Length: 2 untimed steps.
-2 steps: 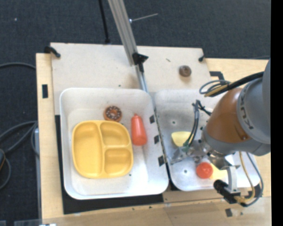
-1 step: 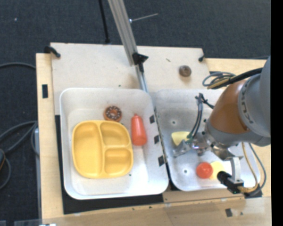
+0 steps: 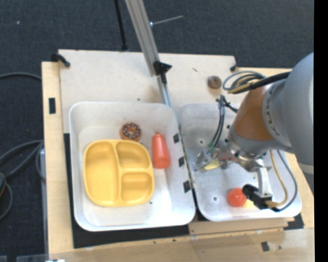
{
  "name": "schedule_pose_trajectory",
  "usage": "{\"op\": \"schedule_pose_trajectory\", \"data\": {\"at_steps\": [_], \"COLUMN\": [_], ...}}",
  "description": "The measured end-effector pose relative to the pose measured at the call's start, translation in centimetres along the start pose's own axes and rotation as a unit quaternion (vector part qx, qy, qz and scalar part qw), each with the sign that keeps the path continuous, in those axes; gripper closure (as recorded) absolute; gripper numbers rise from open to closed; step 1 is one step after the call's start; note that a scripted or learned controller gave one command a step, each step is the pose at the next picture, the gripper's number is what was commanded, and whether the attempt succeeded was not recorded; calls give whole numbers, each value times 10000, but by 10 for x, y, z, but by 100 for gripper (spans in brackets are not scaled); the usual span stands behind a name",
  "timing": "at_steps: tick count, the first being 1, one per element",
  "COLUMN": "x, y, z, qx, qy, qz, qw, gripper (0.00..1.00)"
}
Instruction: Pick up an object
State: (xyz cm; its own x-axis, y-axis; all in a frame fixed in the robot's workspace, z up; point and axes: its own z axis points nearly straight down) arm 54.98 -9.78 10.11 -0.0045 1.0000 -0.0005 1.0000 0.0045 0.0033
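Your gripper [image 3: 210, 160] sits low in the right bin [image 3: 208, 206], near that bin's left wall, right over a small yellow object [image 3: 212, 166]; you cannot tell how it stands. The orange-red ball [image 3: 236, 197] lies toward the bin's front edge, down and right of the gripper, apart.
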Motion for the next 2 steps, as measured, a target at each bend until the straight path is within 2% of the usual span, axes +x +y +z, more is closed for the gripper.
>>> {"op": "schedule_pose_trajectory", "data": {"at_steps": [1,2], "x": [-2,-15], "y": [-1,52], "z": [-11,0], "qx": [9,-10], "qy": [-6,-8], "qz": [-16,2], "qw": [10000,10000], "gripper": [100,100]}}
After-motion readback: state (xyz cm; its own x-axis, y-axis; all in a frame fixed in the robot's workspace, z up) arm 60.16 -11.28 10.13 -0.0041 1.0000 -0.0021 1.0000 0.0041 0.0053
